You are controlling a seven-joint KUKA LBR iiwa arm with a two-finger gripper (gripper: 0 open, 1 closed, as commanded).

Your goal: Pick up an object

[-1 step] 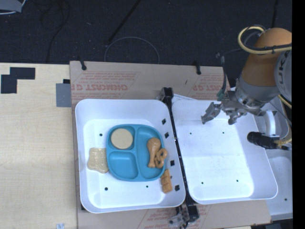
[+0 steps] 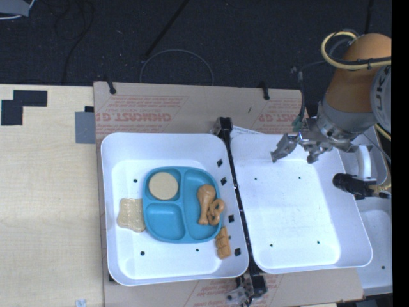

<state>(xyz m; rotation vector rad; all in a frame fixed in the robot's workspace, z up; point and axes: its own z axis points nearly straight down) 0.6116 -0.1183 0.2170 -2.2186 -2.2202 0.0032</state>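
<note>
Nearest the bottom of the frame, a small tan ridged piece of toy food (image 2: 222, 243) lies on the floor of the left bin (image 2: 121, 261), just off the lower right corner of a blue divided plate (image 2: 171, 224) and close to the black clips that join the two bins. The plate sits in the middle of that bin, and a pale beige slab like a slice of bread (image 2: 131, 214) lies on the bin floor touching the plate's left edge. In the plate's right compartment rest a tan drumstick-shaped piece and a pretzel (image 2: 209, 204), touching one another (where one ends and the other begins is hard to make out). In its upper left compartment lies a round cream-coloured disc like a cracker (image 2: 162, 185); the lower left compartment shows bare blue. The right bin (image 2: 358, 256) lies beside it in the lower right half of the frame, its white floor marked with small dark dots. Further up, over that bin's upper right corner, the gripper (image 2: 295, 153) hangs with its two fingers spread apart and nothing between them, well apart from all the food in the left bin. Above it, at the upper right of the frame, rises the arm's grey wrist and orange band (image 2: 358, 75).
</note>
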